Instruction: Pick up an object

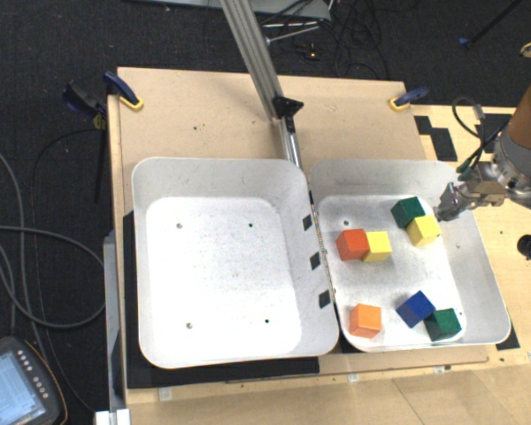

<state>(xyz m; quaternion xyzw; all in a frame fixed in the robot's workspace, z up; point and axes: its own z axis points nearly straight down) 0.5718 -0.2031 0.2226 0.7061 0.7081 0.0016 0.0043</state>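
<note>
A dark carpeted floor strewn with cables surrounds a pale wooden tabletop (248,113) that carries 2 shallow white bins. We see the left bin (159,184) bare, while the right bin (482,273) holds 7 blocks. The tool (449,204) sits low at the right bin's upper right, and we cannot tell how it is set from this slant. Just to its left lie the green block (408,210) and the yellow block (423,229), touching each other; the yellow one looks nearest, down and left of the tool. Toward the middle, an orange block (353,243) touches a second yellow block (378,245). Near the front edge we find another orange block (365,320), a blue block (415,308) and a dark green block (443,324). We judge nothing is held yet.
</note>
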